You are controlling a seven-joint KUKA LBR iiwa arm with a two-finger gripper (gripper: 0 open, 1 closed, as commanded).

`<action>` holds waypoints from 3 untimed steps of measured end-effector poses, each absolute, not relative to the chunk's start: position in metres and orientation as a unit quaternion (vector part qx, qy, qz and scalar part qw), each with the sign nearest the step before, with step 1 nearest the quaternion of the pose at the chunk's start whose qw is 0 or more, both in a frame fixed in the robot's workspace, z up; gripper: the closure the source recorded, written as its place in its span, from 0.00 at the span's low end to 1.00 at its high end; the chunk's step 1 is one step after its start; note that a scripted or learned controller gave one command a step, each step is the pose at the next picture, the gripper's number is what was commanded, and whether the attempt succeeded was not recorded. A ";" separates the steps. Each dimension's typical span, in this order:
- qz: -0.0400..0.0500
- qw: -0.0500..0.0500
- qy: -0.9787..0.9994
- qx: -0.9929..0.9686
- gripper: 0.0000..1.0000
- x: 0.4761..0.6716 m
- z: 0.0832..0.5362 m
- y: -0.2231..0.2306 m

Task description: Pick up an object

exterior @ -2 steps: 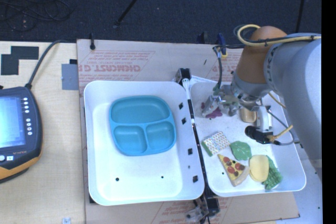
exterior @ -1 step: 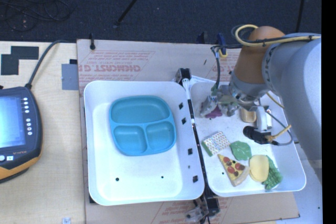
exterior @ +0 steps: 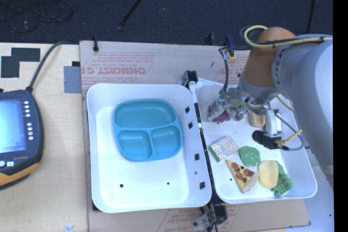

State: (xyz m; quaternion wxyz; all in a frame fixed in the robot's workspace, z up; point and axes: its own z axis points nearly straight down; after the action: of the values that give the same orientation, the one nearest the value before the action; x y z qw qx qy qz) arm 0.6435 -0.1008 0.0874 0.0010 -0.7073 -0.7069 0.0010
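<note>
My gripper is down in the upper left part of the right bin, reaching in under the grey arm and its orange band. A small purple object lies right at the gripper's tip; whether it is held is hidden. Lower in the same bin lie a checkered green-and-white piece, a green round piece, a toy pizza slice, a yellow piece and a leafy green piece.
The left bin holds a blue divided plate. A black cable end hangs by the arm over the right bin. A teach pendant lies on the bench at far left. A ridge separates the bins.
</note>
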 end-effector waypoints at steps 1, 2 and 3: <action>0.001 0.001 -0.707 -0.707 0.00 0.643 0.087 -0.099; 0.001 0.001 -0.707 -0.707 0.00 0.644 0.088 -0.105; 0.001 0.001 -0.707 -0.707 0.00 0.643 0.087 -0.098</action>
State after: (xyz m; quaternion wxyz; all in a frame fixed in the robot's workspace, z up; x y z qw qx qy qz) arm 0.6433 -0.0983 0.0873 0.0012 -0.7068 -0.7074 0.0010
